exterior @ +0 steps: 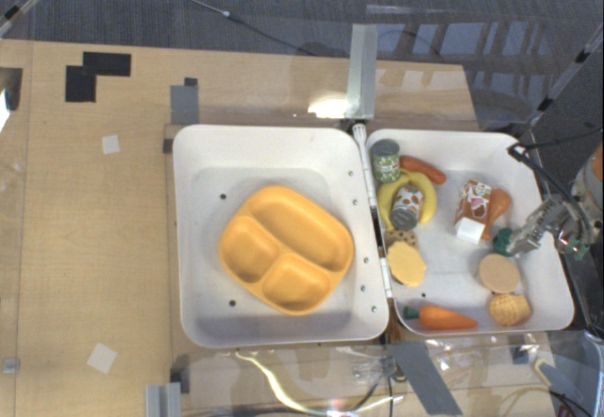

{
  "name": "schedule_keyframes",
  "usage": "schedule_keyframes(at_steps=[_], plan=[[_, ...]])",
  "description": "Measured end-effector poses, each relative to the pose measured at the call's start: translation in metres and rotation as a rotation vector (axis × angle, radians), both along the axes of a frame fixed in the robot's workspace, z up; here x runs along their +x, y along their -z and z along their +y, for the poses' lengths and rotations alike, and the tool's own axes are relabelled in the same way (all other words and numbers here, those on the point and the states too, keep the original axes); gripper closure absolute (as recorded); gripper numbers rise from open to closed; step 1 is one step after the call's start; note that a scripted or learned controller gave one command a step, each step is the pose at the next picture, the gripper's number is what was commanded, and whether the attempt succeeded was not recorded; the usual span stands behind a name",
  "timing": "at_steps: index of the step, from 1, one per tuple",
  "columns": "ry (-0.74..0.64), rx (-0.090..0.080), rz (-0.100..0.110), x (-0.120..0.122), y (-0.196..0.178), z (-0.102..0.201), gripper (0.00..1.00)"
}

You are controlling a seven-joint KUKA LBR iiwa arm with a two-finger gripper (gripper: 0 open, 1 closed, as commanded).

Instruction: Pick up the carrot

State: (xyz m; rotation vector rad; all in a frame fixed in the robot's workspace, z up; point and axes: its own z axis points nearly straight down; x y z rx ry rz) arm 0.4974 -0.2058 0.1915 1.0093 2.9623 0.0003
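Note:
The carrot (445,318), orange with a small green top at its left end, lies flat along the front wall of the right bin (444,146). My gripper (524,239) reaches in over the bin's right side, level with the middle of the bin and well up and to the right of the carrot. Its tip hangs just above a tan disc (498,273) and beside a small teal piece (504,241). Nothing shows in its grasp.
The right bin also holds a green can (385,161), a red-orange sausage-like piece (422,170), a banana (427,205) around a tin (407,206), a carton (474,201), a white cube (469,230), a yellow disc (407,264) and a bumpy tan ball (510,309) right of the carrot. The left bin (198,311) holds a yellow divided plate (286,247).

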Motion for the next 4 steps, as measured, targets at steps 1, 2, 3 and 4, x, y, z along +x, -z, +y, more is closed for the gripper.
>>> schedule_keyframes(at_steps=[1,2,3,4], plan=[[-0.079,0.003,0.008,-0.009,0.066,0.001,1.0],[0.122,0.001,0.0,-0.007,-0.002,0.0,1.0],[0.097,0.005,0.009,-0.01,0.073,0.004,1.0],[0.558,0.007,0.003,-0.008,0.05,0.0,1.0]])
